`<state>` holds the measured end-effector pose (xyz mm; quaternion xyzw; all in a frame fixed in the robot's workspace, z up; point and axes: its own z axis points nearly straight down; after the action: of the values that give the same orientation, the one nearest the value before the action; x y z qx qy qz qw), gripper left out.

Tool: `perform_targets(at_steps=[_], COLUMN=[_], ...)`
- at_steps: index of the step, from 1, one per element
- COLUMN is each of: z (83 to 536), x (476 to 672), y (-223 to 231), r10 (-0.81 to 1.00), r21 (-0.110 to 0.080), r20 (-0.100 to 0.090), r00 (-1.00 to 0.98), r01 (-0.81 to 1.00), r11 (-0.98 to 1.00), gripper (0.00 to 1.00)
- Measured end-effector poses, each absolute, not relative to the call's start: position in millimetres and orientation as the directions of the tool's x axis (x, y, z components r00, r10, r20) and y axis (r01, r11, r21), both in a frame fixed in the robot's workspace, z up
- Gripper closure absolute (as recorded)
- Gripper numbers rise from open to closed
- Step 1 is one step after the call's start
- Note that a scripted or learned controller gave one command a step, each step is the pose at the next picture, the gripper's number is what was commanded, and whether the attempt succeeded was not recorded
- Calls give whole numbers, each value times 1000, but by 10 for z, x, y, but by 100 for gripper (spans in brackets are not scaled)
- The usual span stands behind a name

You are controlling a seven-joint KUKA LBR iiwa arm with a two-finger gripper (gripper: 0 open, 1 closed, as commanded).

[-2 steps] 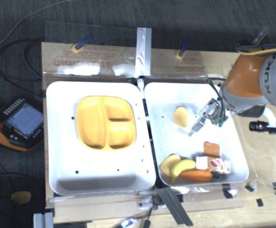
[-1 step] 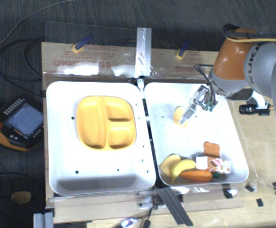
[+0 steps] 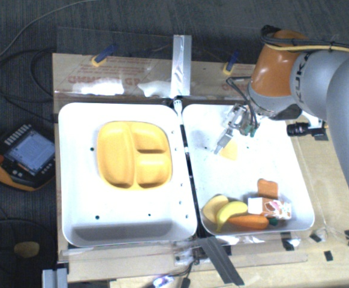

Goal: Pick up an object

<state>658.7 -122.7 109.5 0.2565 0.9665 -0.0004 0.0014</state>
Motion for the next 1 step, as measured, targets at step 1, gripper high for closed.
perform_targets(at_steps=[1], z=[1161], x=[6417], y=[-1304], r10=[297], r21=[-2], r20=[-3], r00=[-955], r01=[297], r11=[955], gripper=[0])
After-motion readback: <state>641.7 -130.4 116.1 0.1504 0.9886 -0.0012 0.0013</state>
